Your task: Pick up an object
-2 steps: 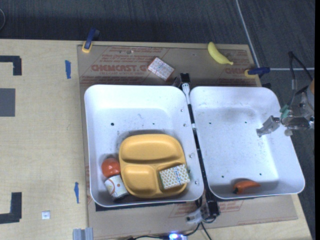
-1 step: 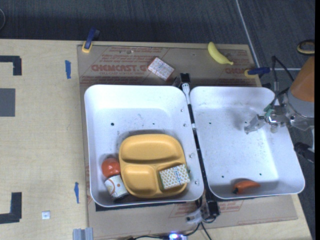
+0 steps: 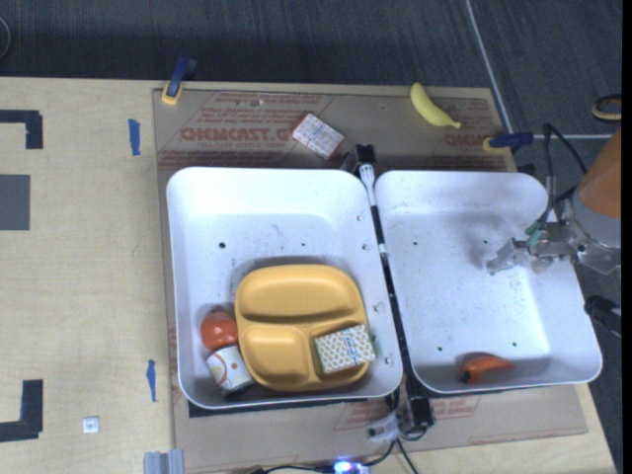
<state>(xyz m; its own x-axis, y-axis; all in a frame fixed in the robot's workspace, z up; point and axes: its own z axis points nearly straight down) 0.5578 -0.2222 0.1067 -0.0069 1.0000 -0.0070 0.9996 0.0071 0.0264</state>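
Observation:
My gripper (image 3: pixel 504 255) reaches in from the right and hovers over the upper right part of the right bin (image 3: pixel 434 196), its grey fingers pointing left with nothing seen between them. An orange carrot-like object (image 3: pixel 485 367) lies near the front edge of that bin, well below the gripper. In the left bin (image 3: pixel 197 205) sits a yellow divided plate (image 3: pixel 296 319) with a small patterned box (image 3: pixel 344 350) on its front right section. A red-and-white can (image 3: pixel 223 349) lies beside the plate's left.
A yellow banana (image 3: pixel 433 107) and a small patterned card (image 3: pixel 317 134) lie on the cardboard behind the bins. Blue clamps (image 3: pixel 178 77) hold the cardboard's corners. Cables run at the front between the bins.

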